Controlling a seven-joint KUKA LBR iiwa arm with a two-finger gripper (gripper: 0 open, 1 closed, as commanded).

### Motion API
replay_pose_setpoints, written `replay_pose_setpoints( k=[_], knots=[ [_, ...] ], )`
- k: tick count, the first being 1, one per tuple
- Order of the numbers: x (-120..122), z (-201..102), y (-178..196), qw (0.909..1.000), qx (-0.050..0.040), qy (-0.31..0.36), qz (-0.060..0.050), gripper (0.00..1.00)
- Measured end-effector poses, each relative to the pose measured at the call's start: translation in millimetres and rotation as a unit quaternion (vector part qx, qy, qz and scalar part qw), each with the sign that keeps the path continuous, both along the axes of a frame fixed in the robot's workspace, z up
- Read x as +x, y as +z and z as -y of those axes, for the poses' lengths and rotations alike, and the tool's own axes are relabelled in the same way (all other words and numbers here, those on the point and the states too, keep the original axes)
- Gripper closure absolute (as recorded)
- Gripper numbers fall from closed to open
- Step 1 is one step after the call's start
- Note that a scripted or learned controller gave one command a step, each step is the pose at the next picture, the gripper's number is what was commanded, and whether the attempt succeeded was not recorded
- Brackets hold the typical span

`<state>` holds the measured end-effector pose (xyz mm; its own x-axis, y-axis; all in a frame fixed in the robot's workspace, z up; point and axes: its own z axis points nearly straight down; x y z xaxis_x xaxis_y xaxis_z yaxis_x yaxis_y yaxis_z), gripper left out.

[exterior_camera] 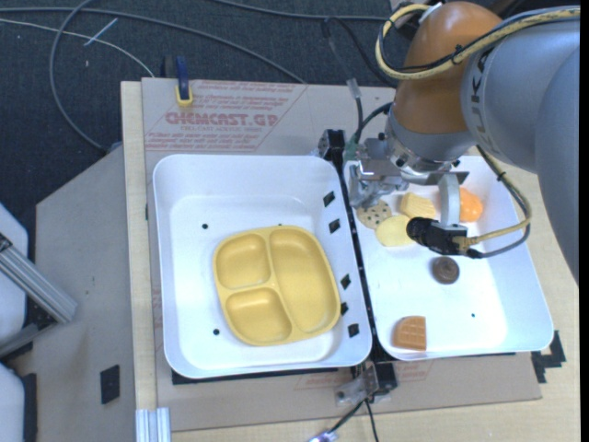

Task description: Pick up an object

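Camera view from above has the gripper (375, 184) hanging low over the right bin (502, 325), up in its far corner by the divider between the two bins. That corner is where the food pieces cluster, so the arm looks placed for a pick there. Whether the tool is open or closed I cannot tell; the wrist covers it.

Just beside the gripper lies a speckled cookie (372, 215), the likeliest target, with a pale yellow piece (395, 231) touching or nearly touching it. An orange piece (469, 204) sits farther along that bin, partly hidden. A brown disc (445, 270) and a tan block (410, 332) lie apart toward the bin's near edge. The crowding and bin wall could hinder a clean grasp. A yellow divided tray (274, 284) sits in the left bin (175, 247).
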<state>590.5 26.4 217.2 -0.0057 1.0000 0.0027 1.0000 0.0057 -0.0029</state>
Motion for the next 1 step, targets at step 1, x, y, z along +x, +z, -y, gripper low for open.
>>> replay_pose_setpoints(
  k=[1],
  knots=[
    [-4.1,-57.5,10.5,1.0000,0.0001,0.001,0.002,1.00]
  ],
)
